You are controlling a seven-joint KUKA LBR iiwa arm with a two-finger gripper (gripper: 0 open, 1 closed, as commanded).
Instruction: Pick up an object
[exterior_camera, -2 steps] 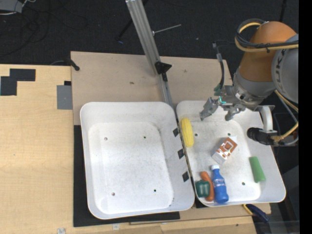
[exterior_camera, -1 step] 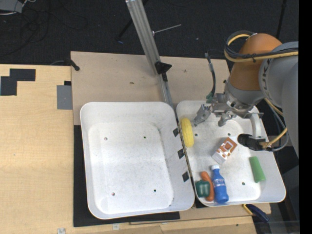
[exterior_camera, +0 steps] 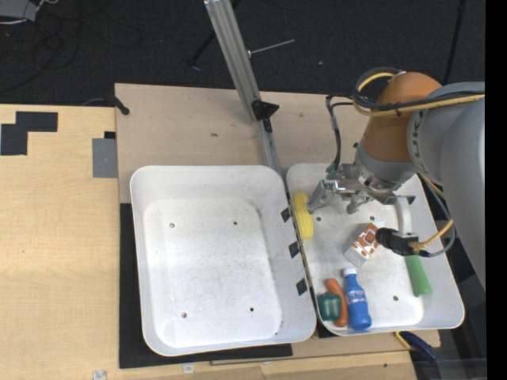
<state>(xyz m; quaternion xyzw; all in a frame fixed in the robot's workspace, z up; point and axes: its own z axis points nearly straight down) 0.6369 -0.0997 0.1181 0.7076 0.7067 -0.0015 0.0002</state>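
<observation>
Here the approach step is judged to be in hand, with nothing yet lifted. The left bin (exterior_camera: 214, 323) is seen beside the right bin (exterior_camera: 444, 311), over whose far part the arm (exterior_camera: 396, 125) is bent down. The gripper (exterior_camera: 346, 190) hangs there; whether it is spread cannot be told. A green stick (exterior_camera: 418, 275), yellow corn (exterior_camera: 302, 215), a blue bottle (exterior_camera: 356, 299) and a small striped block (exterior_camera: 364, 241) are laid below. A descent onto one is called for next.
</observation>
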